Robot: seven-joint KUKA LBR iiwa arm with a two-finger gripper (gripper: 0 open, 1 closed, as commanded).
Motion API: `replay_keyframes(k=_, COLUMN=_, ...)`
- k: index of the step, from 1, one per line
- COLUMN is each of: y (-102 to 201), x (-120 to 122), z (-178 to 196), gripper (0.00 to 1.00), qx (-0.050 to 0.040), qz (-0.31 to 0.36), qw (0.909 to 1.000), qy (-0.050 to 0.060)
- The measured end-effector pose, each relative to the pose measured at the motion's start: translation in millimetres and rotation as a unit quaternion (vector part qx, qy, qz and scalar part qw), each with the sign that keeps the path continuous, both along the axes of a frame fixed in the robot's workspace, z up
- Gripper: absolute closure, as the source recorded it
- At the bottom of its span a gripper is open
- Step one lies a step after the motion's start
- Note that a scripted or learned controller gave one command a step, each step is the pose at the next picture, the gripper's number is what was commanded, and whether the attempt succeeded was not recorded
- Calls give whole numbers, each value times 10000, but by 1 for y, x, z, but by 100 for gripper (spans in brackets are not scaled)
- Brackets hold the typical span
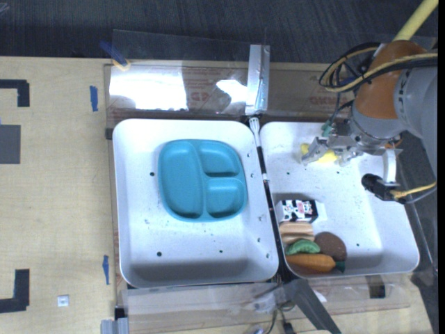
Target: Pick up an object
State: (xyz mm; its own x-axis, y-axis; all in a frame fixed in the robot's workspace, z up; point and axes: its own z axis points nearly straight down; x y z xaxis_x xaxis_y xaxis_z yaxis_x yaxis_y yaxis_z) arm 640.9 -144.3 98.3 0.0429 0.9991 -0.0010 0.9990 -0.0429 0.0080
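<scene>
While the arm (pixel 407 92) reaches in over the right bin (pixel 389 249), its end effector (pixel 327 148) sits low at a yellow object (pixel 325 155) near the bin's far edge; whether it grips cannot be told. Toy food lies in the near-left corner: black-and-white carton (pixel 299 209), hot dog (pixel 297 231), brown piece (pixel 331 244), carrot (pixel 311 261). A blue divided plate (pixel 203 179) rests in the left bin (pixel 139 242).

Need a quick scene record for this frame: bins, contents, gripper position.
left bin: blue divided tray
right bin: yellow item near the back; black-and-white carton; toy food pile at the front left corner
gripper: over the back of the right bin, at the yellow item
grasp: cannot tell
arm: enters from the right
</scene>
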Motion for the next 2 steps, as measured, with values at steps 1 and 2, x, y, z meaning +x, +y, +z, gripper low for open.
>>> replay_keyframes(k=1, y=37, x=24, z=-11, gripper=0, qx=-11, qz=-25, qw=9999, qy=97)
replay_keyframes(k=2, y=37, x=-75, z=-11, gripper=0, qx=9, qz=73, qw=10000, qy=31)
